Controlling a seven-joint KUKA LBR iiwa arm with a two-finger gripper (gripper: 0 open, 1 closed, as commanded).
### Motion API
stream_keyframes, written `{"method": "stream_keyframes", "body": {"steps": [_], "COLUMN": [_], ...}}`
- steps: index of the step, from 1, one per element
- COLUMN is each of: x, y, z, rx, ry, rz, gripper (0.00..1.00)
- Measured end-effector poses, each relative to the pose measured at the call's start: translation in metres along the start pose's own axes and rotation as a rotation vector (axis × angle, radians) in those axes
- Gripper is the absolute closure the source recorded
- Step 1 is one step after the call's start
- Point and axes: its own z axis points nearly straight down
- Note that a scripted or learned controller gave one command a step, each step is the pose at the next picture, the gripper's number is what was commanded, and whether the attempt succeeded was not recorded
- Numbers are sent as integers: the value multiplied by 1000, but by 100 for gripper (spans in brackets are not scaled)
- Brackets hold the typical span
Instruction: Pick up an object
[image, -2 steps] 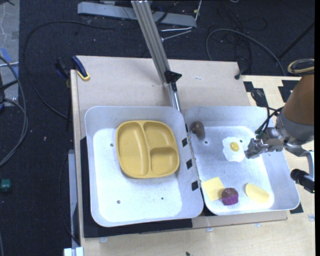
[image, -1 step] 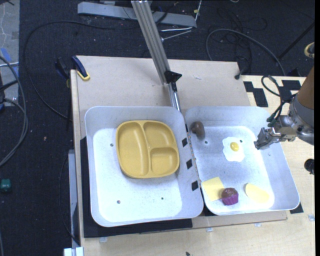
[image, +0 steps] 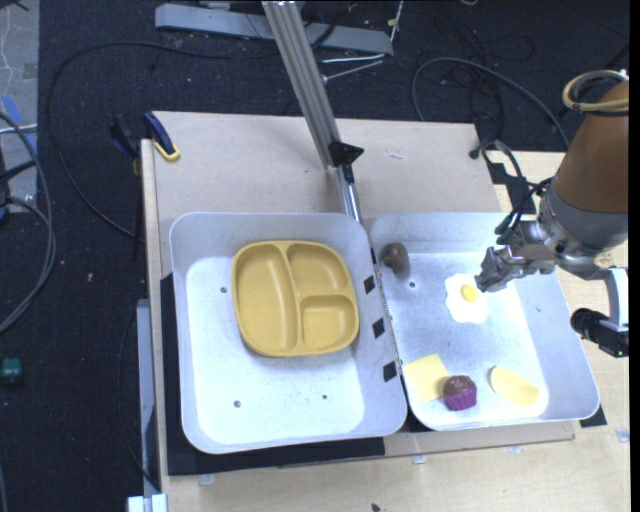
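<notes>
2 white bins (image: 200, 400), 1 yellow divided tray (image: 295, 298), 5 small food items (image: 459, 392).

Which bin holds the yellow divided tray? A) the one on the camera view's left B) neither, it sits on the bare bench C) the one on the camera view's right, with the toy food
A: the yellow divided tray lies in the left bin, while the fried egg and the other toy food lie in the right bin where the tool hovers.
</notes>
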Motion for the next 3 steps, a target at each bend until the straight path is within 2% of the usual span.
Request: {"method": "stream_keyframes", "body": {"steps": [2,3], "x": [117,162], "y": [9,9], "z": [25,20], "rx": [3,2], "ry": [0,0], "rz": [0,0], "gripper": [100,100]}}
